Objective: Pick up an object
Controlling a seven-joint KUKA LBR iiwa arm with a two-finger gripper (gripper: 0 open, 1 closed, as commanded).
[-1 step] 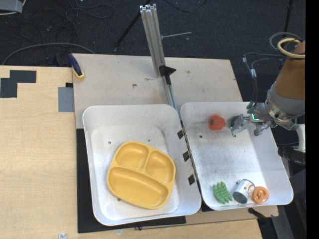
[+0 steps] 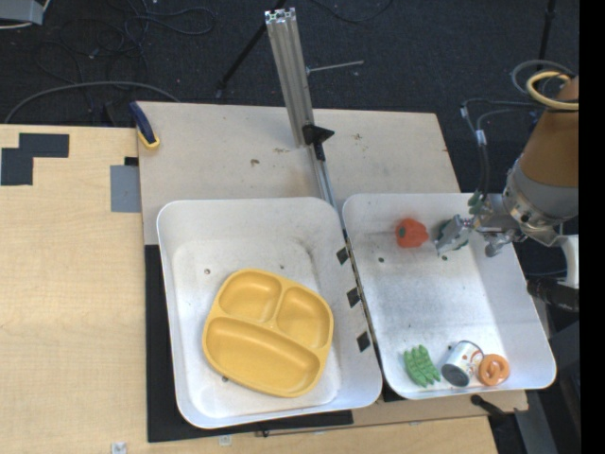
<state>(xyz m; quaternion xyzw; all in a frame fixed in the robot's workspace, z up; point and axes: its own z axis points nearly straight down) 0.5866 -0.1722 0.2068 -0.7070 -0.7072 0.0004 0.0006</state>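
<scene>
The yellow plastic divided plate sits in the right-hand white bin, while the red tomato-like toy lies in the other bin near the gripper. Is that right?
Not quite. The camera view shows the yellow plastic divided plate in the left-hand white bin, not the right-hand one. The red tomato-like toy does lie in the other bin, the right-hand white bin, near the gripper.
</scene>
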